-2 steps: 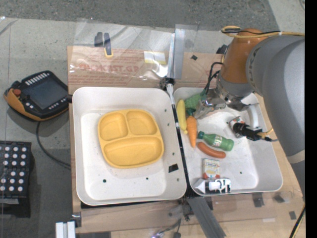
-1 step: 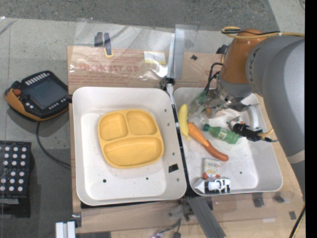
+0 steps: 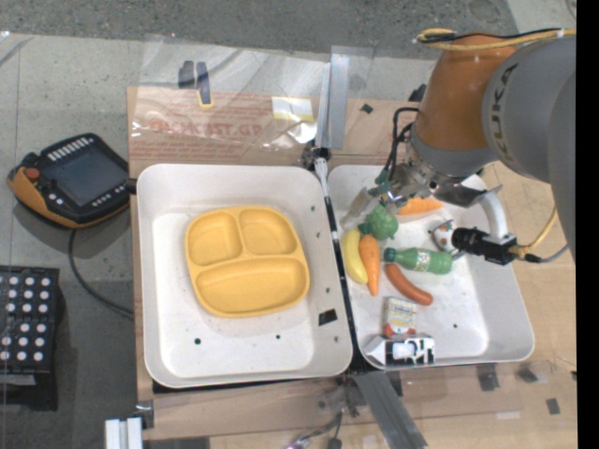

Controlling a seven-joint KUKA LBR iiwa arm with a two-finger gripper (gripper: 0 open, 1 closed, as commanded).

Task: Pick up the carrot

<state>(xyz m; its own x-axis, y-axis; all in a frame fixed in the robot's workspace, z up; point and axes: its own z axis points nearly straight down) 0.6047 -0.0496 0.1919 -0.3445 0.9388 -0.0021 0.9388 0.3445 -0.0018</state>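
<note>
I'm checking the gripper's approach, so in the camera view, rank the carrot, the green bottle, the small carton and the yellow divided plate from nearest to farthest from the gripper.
From the gripper, in the right bin:
1. Carrot, below it, beside the banana.
2. Green bottle, below and slightly right; nearly tied with the carrot.
3. Small carton, lower in the bin.
4. Yellow divided plate, left bin.

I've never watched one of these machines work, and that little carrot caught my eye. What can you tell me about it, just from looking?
The carrot looks like a plastic toy: a smooth orange body tapering to a point, topped by a bumpy green leafy tuft. It lies flat in the right bin, near the bin's left wall, tuft toward the back and tip toward the front. A yellow banana lies along its left side, touching it. The robot's hand is just above the green top, not gripping the carrot.
</note>
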